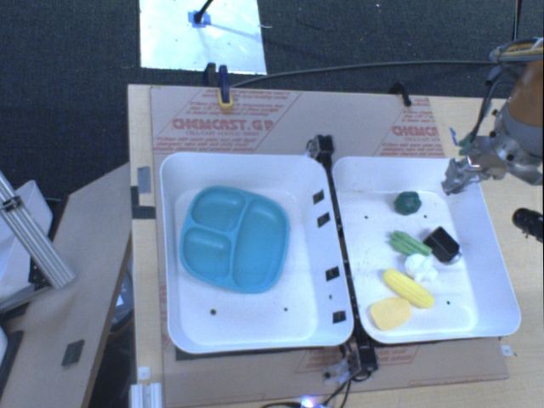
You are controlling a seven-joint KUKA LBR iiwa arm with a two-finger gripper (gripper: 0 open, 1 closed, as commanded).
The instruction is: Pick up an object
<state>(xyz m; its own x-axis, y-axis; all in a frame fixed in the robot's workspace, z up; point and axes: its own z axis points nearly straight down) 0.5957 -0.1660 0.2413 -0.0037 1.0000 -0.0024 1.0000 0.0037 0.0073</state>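
You look down at a slant from above the surface (280, 113), both bins (246, 330) in frame, mid-distance.

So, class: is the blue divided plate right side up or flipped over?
Right side up: the blue divided plate shows its three raised-rim compartments facing upward in the left bin.

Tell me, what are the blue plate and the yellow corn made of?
The blue plate looks like moulded plastic: one even colour, smooth matte surface, rounded dividers between its three sections. The yellow corn seems a plastic toy, uniformly bright with a slight sheen, though rubber or foam can't be ruled out.
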